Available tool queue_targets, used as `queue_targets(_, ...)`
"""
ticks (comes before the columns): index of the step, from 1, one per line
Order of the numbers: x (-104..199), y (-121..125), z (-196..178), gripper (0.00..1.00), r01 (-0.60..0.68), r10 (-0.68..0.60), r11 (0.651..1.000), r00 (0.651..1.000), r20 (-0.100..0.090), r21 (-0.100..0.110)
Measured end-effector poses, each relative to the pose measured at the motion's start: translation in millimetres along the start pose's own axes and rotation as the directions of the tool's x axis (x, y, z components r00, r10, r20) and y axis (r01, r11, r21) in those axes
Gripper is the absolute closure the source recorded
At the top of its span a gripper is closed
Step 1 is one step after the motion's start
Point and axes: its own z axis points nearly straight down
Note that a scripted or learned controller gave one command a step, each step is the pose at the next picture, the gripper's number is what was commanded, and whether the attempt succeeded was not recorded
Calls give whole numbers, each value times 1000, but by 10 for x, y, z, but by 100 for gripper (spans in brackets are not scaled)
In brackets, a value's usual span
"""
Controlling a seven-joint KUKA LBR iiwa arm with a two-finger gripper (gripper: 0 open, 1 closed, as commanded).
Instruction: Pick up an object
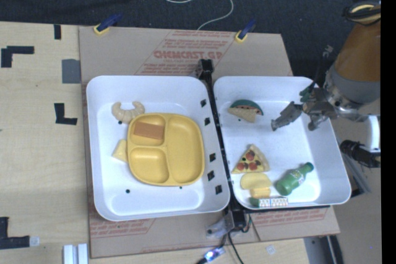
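Two white bins (pixel 99 151) are seen side by side on brown cardboard (pixel 179 52) printed with red lettering. In the left bin a yellow divided plate (pixel 176 161) is seen, with a brown slab (pixel 148 129) in its upper-left compartment; a beige croissant (pixel 126 110) and a pale yellow wedge (pixel 119 149) are seen at the plate's left. In the right bin are seen a tan taco (pixel 245 110) with a dark green top, a pizza slice (pixel 251 160) dotted red and dark on yellow, a pale yellow piece (pixel 255 182) and a green bottle (pixel 292 178). The gripper (pixel 298 119) at the frame's right is coloured grey, under an orange band (pixel 362 55). Blue-and-yellow clips (pixel 107 23) are seen on the cardboard's top edge.
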Motion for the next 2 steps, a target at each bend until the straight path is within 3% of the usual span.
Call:
queue_targets(1,2,25,-68,0,3,-3,1000,1000,2,-13)
queue_targets(2,-41,-22,556,0,3,-3,1000,1000,2,-7)
